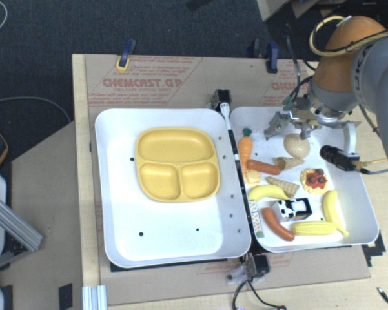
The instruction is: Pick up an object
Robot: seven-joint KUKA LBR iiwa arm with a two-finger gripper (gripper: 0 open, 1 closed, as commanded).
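The gripper hangs over the far end of the right bin, and its two fingers are spread wide apart with nothing between them. It is not holding anything yet. Just below it, very near, sits a pale round thing that looks like an onion or a small potato — I think this is what it will try to grab, because the open fingers sit almost right above it. All the toy food is heaped in this right bin, so there is lots to pick from: an orange carrot, a hot dog, a bent banana, another yellow banana, a corn cob, a red sausage, a little black and white toy and a small cake with red bits. They lie close together, some touching, so the fingers could bump a neighbour. The left bin holds a yellow plate with three parts, lying flat. Both bins rest on a brown board held down by clamps — that probably keeps it from sliding. Around the bench the floor is dark carpet with some wires.
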